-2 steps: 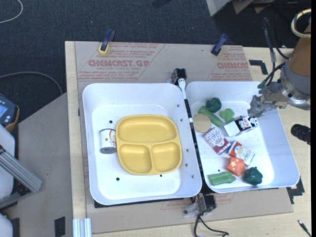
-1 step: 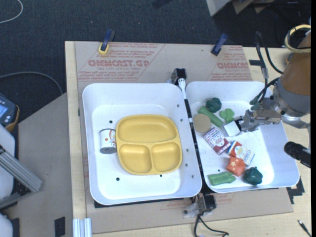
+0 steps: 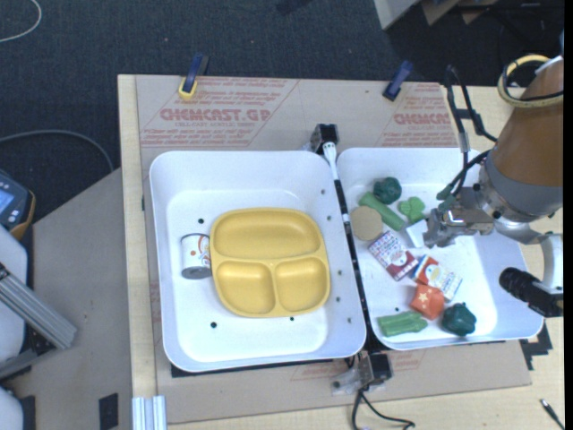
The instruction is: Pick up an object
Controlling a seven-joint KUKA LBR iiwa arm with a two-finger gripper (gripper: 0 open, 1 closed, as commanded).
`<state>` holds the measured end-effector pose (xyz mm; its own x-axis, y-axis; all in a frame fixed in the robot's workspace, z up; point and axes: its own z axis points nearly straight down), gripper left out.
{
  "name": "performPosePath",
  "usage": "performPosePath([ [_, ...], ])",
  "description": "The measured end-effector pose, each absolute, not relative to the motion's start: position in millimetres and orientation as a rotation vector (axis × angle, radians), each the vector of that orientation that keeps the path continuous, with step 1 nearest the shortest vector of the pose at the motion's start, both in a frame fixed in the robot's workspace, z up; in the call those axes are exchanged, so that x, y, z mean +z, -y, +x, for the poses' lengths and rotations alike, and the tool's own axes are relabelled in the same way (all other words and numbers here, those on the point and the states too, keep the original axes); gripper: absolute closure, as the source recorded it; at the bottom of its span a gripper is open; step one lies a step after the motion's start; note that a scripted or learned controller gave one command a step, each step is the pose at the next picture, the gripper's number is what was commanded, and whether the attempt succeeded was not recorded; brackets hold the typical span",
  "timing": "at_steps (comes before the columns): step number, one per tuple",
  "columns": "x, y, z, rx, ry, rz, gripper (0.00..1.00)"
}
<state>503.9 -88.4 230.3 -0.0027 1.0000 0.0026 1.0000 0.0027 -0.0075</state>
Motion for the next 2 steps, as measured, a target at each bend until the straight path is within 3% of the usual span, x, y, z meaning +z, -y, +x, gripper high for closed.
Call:
performPosePath([
  [2,213.9,84.5,497.9,0.007,2.216,-2.217,1.00],
])
